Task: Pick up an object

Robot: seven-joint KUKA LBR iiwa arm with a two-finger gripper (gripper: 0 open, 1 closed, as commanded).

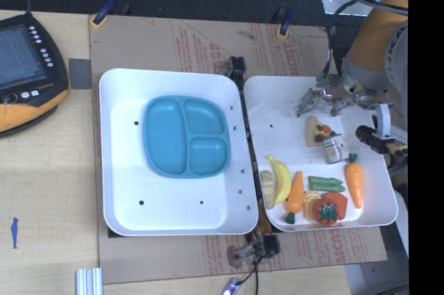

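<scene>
1. Claw (325, 100) hangs over the right bin's (277, 89) far end, fingers spread, gripping nothing.
2. Pizza slice (318, 130) lies just below it.
3. Banana (279, 179) and carrots sit nearer.

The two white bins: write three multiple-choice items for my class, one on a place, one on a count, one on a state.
1. Where is the blue divided plate?
A. left bin
B. right bin
C. bare bench

2. How many carrots are in the right bin?
A. one
B. two
C. four

3. How does the banana lie?
A. held in the jaws
B. in the bin, beside a carrot
C. on the plate

Answers: 1 A, it fills the left bin's middle; 2 B, the other carrot lies near the right wall; 3 B, the gripper is far from it.
</scene>
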